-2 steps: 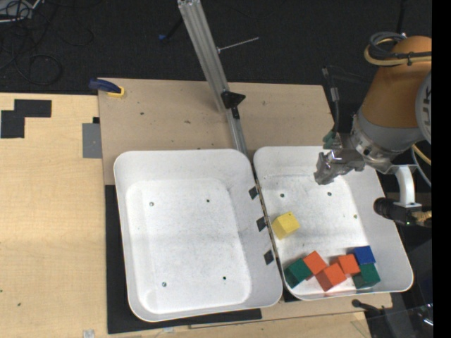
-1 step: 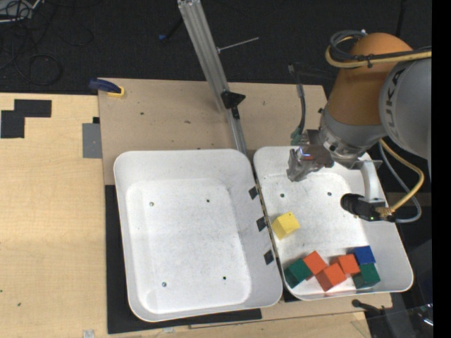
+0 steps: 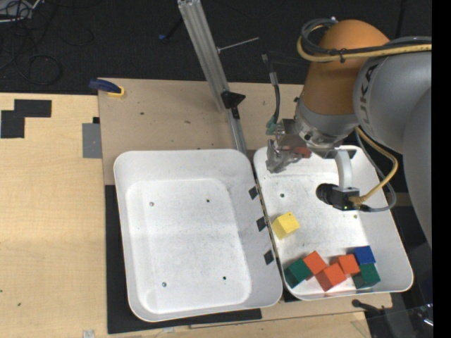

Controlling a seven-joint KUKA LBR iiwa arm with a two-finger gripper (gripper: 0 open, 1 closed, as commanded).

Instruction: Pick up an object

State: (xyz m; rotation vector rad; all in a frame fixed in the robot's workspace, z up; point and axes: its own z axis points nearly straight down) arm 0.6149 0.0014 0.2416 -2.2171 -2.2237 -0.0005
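A pale wooden bench (image 3: 56,210) carries two white bins. The arm (image 3: 366,76) hangs its gripper (image 3: 280,157) over the right bin (image 3: 310,189), nothing visibly held; the finger gap is unclear. I judge this the approach: the yellow block (image 3: 287,224) lies nearest below, so a descent toward it comes next.

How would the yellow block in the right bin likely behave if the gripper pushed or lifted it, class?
The yellow block looks like a small, flat-faced cube, so it would probably slide rather than roll on the right bin. It seems rigid and likely light. Standing apart from the other blocks, it should leave the gripper room.
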